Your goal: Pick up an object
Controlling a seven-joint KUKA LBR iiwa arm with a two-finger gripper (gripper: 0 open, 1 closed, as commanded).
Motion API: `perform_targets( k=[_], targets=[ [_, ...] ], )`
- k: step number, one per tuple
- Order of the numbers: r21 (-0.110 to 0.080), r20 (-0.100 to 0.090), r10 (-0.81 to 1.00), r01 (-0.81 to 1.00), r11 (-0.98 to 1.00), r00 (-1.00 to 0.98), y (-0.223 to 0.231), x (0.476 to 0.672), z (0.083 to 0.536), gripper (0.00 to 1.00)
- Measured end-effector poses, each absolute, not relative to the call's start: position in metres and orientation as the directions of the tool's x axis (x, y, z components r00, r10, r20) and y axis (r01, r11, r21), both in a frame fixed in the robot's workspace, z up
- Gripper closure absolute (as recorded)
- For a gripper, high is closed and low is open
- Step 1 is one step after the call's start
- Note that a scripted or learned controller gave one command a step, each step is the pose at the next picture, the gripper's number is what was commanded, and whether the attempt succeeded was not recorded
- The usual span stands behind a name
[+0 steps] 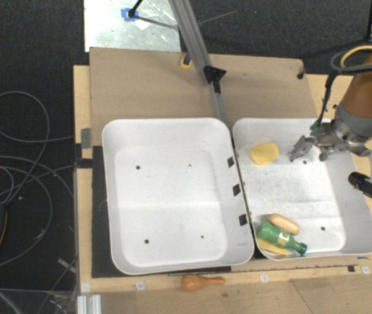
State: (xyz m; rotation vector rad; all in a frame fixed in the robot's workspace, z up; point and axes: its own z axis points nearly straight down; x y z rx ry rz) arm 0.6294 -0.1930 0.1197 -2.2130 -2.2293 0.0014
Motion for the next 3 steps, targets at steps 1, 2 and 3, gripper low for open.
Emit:
perform_targets(
  k=[1, 2, 3],
  targets=[
    [0.006, -0.002, 1.000, 1.000, 0.010, -0.010, -0.193, 0.631, 0.133, 1.00],
    [0.008, -0.003, 1.000, 1.000, 0.005, -0.005, -0.194, 0.624, 0.193, 1.00],
    [0.007, -0.002, 1.000, 1.000, 0.007, -0.007, -0.191, 0.616, 0.247, 1.00]
  ],
)
